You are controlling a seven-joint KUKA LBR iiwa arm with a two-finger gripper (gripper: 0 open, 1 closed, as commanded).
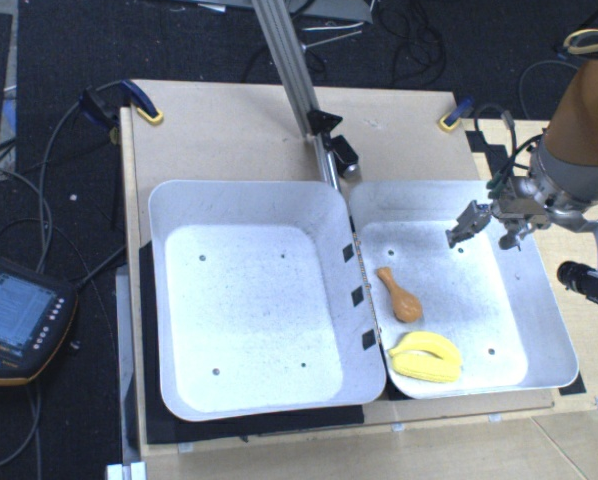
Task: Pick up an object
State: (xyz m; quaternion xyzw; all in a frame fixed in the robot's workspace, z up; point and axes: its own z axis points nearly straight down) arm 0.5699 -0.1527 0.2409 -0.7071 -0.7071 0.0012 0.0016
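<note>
1. One yellow banana (426,357) lies at the right bin's (539,318) front edge.
2. One orange-brown wooden pestle (400,296) lies just behind it.
3. One gripper (489,226) hovers open, gripping nothing, well apart from both.

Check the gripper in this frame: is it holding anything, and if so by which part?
Nothing is held. The gripper hangs open above the right bin, apart from the orange wooden piece and the yellow banana lying there.

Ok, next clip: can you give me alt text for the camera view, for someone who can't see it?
A grey robot arm's gripper hovers open above the back of the right bin, holding nothing. Nearer the front of that bin lie an orange pear-shaped toy and a yellow banana. The left bin sits alongside.
</note>
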